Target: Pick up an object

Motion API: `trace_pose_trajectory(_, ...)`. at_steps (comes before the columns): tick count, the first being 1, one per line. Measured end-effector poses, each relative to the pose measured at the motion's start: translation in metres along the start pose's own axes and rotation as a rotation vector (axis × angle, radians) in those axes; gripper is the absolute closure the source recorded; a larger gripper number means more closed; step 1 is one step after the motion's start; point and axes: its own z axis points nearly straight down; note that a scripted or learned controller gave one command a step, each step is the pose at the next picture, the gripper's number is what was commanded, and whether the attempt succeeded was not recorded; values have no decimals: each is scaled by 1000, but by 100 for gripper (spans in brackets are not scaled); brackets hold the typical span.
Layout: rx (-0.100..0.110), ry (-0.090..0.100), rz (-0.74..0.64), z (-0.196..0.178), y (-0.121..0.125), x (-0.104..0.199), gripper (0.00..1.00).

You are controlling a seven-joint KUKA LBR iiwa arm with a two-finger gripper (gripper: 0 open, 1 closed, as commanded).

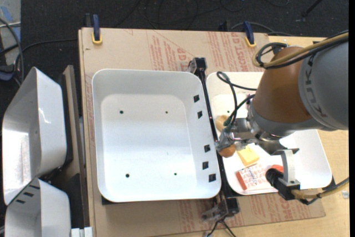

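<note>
Several small light items, a yellow block point(248, 155) and a red-printed packet point(253, 177), sit in the right bin point(321, 161) beside the end effector point(230, 139), whose opening I cannot tell; grip the stiff block's sides.

"KUKA" on grey arm point(324, 91), red mirrored print on cardboard point(183, 50), illegible.

Yellow block point(248, 155) and red-white card point(252, 177), right bin's point(321, 166) near end.

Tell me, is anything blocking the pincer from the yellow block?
Nothing visible does. The pincer sits low at the right bin's left edge, and the yellow block lies just beside it, uncovered. A red and white packet lies farther on.
</note>
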Motion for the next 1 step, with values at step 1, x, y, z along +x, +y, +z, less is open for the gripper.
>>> trace_pose_trajectory(1,5,5,-2,1,0,42,100)
